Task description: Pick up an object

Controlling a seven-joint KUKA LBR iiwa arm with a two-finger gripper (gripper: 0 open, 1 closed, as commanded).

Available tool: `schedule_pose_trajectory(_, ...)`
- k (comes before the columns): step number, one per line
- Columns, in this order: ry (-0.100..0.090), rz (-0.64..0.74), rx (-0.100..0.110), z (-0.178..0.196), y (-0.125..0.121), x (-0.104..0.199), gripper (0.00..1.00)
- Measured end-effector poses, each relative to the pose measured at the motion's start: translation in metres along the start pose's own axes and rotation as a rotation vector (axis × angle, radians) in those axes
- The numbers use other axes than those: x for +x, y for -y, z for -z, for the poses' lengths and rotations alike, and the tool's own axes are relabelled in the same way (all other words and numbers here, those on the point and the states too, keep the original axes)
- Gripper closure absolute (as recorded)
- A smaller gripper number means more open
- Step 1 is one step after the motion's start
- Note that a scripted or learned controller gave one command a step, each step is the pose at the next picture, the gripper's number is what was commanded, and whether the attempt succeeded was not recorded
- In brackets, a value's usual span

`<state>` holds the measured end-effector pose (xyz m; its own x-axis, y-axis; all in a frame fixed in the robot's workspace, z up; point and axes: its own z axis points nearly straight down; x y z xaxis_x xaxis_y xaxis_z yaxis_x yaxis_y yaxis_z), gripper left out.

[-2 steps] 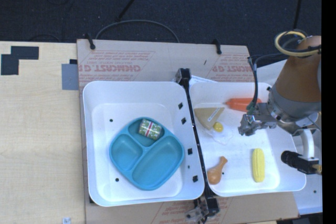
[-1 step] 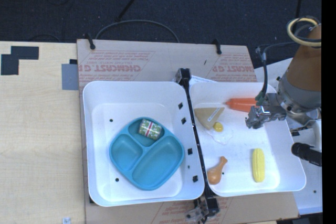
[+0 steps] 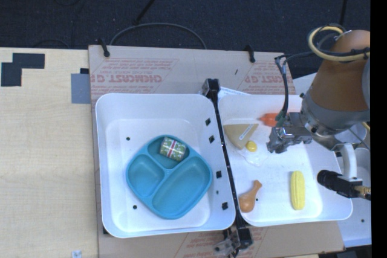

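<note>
My gripper hangs low over the middle of the right bin, just below an orange piece that the wrist partly hides. A beige wedge and a small yellow ball lie just left of the gripper. Nearer the front edge are a yellow corn cob and a tan drumstick. I see nothing held in the gripper.
The left bin holds a blue divided plate with a small green and red can in its top compartment. A black divider runs between the bins. A black part sticks in at the right bin's edge.
</note>
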<state>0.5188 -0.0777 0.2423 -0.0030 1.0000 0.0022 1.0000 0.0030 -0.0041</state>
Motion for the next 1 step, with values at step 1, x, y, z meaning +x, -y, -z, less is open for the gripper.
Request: schedule_pose_trajectory(1, 0.000, 0.001, 0.002, -0.0152, 0.0096, 0.0508, 1.00)
